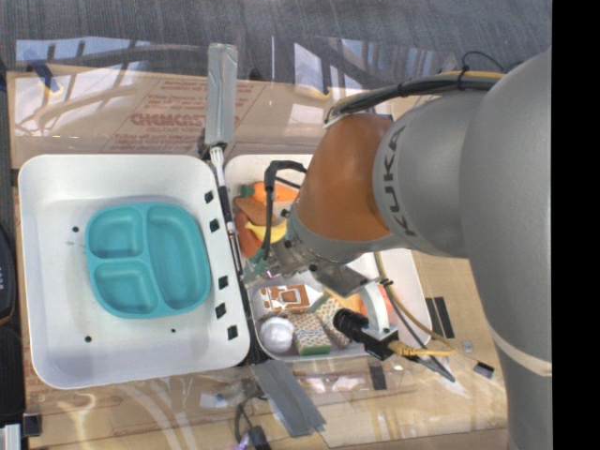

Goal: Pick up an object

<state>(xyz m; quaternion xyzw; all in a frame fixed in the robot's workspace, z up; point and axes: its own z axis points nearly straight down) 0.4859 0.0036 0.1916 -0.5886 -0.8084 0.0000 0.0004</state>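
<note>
The right bin point(412, 270) holds several small objects, and the arm's orange band and wrist cover its middle. At its far left lie an orange and yellow toy point(255, 202) and a reddish-brown piece point(247, 238). Nearer the front sit a brown and white patterned box point(286, 298), a white ball point(275, 334) and a checkered block with a green edge point(315, 336). My gripper point(272, 265) reaches down at the bin's left side, just above the patterned box, mostly hidden under the wrist. I see nothing clearly held.
The left bin point(42, 251) holds a teal divided plate point(148, 259). A raised divider with black clips point(225, 251) separates the two bins. A grey bar point(221, 92) stands behind them, with cardboard point(112, 111) at the back.
</note>
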